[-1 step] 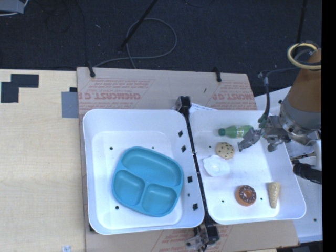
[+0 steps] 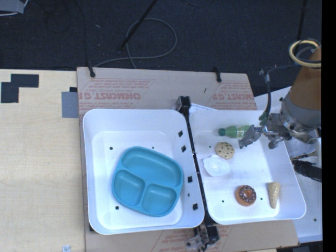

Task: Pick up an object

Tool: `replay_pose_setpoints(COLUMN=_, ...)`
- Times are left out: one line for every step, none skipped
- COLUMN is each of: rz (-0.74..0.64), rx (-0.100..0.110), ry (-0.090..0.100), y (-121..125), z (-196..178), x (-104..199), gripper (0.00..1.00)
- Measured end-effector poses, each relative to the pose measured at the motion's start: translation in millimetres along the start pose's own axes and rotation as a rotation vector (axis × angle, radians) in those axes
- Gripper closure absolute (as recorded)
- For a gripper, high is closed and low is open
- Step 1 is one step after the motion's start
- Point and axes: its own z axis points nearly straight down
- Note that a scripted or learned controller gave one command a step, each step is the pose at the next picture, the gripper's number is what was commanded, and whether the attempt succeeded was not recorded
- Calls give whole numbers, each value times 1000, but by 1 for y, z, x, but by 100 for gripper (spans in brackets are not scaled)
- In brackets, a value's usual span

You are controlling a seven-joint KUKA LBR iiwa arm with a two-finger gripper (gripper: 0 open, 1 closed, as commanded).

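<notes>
Left bin (image 2: 100,125) holds blue divided tray (image 2: 147,180); right bin (image 2: 286,193) holds green bottle (image 2: 234,132), donut (image 2: 245,195), cookie (image 2: 225,150), white cup (image 2: 216,166), cone (image 2: 273,193); tool (image 2: 261,137) fingers apart, unloaded, just right of bottle.

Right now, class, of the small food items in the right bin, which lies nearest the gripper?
The green bottle, lying on its side at the bin's far edge, right beside the gripper. The cookie, doughnut and cone lie farther off.
</notes>
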Motion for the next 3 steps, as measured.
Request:
replay_pose_setpoints(rz=0, rx=4, ry=1, y=0, z=45, x=7, gripper=0)
replay_pose_setpoints(rz=1, rx=3, ry=1, y=1, z=90, x=14, gripper=0)
replay_pose_setpoints(rz=1, rx=4, ry=1, y=0, z=143, x=15, gripper=0)
